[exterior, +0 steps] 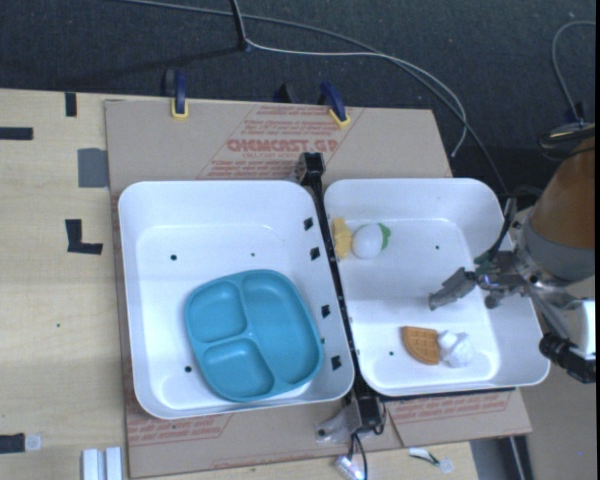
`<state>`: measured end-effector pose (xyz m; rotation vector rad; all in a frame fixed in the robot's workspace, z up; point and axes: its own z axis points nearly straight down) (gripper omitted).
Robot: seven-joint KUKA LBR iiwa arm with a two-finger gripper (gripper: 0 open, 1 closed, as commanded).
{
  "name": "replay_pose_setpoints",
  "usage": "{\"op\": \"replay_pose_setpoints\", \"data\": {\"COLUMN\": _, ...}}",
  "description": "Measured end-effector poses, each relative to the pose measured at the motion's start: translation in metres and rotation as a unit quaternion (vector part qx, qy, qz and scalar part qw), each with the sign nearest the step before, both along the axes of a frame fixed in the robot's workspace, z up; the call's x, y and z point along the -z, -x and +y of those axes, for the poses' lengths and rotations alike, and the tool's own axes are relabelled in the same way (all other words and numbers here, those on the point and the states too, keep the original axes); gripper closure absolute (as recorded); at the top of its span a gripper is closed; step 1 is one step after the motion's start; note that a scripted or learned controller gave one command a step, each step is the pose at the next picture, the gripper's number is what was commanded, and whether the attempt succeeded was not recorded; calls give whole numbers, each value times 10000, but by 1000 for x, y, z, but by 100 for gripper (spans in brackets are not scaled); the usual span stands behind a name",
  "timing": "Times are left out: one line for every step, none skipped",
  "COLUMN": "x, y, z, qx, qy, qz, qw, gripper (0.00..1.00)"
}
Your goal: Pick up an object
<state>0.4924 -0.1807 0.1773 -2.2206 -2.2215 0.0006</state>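
Down in the right white plastic bin (435, 203), near its front wall, lies the small orange waffle-textured toy cone with a white fluffy tip (432, 346), flat on the bin floor and touched by nothing. Up against that bin's left wall, by the divider, sits a pale round ball-like toy with green and yellow bits (363, 240), well apart from the cone. Over the right half of the bin hangs the dark metal pincer (448, 296), tilted and pointing left, its tip above the floor between the two toys and clear of both; whether its fingers are spread or closed, I cannot tell from this angle, and nothing shows between them. Behind it the grey arm with its orange band (565, 218) comes in from the right. Next door, the left white plastic bin (160, 203) carries a blue three-compartment plastic plate (252, 334), lying toward the front. Both bins rest on a brown cardboard sheet (270, 138) spread over the pale wooden surface (40, 268).
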Motion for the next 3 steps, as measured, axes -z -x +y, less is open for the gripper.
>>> {"op": "replay_pose_setpoints", "data": {"x": 0, "y": 0, "z": 0, "qx": 0, "qy": 0, "qz": 0, "qw": 10000, "gripper": 0}}
{"op": "replay_pose_setpoints", "data": {"x": 0, "y": 0, "z": 0, "qx": 0, "qy": 0, "qz": 0, "qw": 10000, "gripper": 0}}
{"op": "replay_pose_setpoints", "data": {"x": -35, "y": -16, "z": 31, "qx": -12, "qy": 3, "qz": -13, "qw": 10000, "gripper": 0}}
